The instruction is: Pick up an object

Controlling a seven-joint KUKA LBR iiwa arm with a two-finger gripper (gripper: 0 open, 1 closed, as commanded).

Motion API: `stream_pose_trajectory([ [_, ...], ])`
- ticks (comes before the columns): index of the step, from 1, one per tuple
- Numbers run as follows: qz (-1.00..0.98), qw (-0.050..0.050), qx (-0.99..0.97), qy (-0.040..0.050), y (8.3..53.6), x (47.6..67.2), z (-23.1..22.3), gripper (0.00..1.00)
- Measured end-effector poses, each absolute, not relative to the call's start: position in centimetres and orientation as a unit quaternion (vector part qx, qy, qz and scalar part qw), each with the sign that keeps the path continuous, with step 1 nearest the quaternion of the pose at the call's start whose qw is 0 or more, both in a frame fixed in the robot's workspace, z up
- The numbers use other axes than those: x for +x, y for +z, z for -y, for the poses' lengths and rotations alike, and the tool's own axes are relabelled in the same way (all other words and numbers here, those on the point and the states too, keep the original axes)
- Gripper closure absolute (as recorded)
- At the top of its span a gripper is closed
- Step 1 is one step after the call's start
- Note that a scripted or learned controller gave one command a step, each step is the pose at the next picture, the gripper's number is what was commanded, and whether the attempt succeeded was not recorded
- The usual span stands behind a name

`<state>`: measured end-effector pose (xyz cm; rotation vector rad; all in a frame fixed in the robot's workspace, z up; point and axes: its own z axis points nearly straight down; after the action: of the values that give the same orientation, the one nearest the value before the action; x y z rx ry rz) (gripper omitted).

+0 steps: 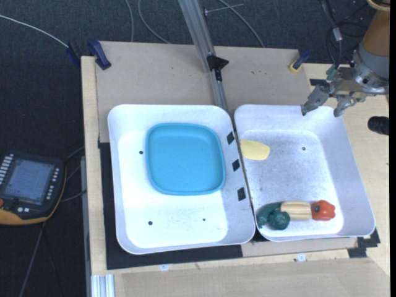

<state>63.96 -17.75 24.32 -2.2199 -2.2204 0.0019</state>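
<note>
The end effector (323, 109) hangs over the far rim of the right bin (346, 159), at about one o'clock from the centre of that bin. Its two fingers are spread apart and nothing is between them.

Inside the right bin there are four things. A pale yellow piece (255, 150) lies near the left wall, at about ten o'clock from the bin's centre. Along the near wall, at about six o'clock, three things lie in a row and touch each other: a dark green toy (273, 217) on the left, a tan wooden block (296, 210) in the middle, and a red toy (323, 210) on the right. All four are well apart from the end effector.

In the left bin (124, 166) a blue plate (185, 158) lies flat, a little toward twelve o'clock from the centre. Both bins stand side by side on the desk (154, 67).
</note>
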Motion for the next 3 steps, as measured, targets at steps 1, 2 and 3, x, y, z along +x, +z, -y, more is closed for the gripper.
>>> stream_pose_trajectory([
  [1, 0.707, 0.002, -0.707, 0.0010, 19.9, 63.9, 18.3, 0.00],
  [2, 0.707, 0.002, -0.707, 0.0013, 13.7, 63.9, 18.3, 0.00],
  [3, 0.707, -0.001, -0.707, -0.0006, 15.1, 64.1, 18.3, 1.00],
])
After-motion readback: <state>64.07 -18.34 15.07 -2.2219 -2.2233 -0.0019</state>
